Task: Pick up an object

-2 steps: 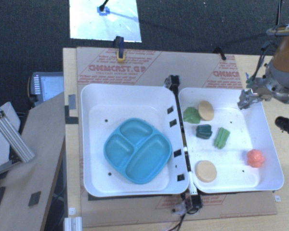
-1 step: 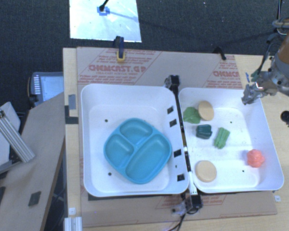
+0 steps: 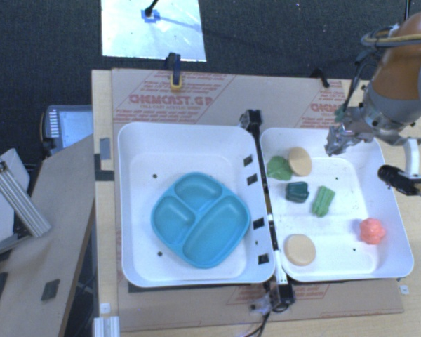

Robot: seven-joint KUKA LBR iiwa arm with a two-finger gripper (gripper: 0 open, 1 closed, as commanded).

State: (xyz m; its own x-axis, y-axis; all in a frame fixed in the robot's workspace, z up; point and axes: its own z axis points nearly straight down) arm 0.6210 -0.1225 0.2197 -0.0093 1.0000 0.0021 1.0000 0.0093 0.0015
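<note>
Nearest the camera in the right white bin (image 3: 389, 258) lies a round tan disc like a biscuit (image 3: 299, 249), close to the bin's near left corner, and to its right, toward the right wall, sits a pink-red rounded fruit-shaped object (image 3: 372, 231). In the left white bin (image 3: 137, 188), a blue plastic plate with three compartments (image 3: 199, 218) rests flat near the middle. Farther back in the right bin, a ridged light-green oblong piece (image 3: 323, 200) lies just beside a dark teal pepper-shaped object (image 3: 297, 191). Beyond these, a leafy green lump (image 3: 279, 167) touches a pale tan rounded piece (image 3: 300, 161). At the far right of that bin, the grey arm's two-finger gripper (image 3: 337, 143) hangs above the far wall area, apart from every object; nothing sits between its tips, and whether they are spread or together cannot be told.
</note>
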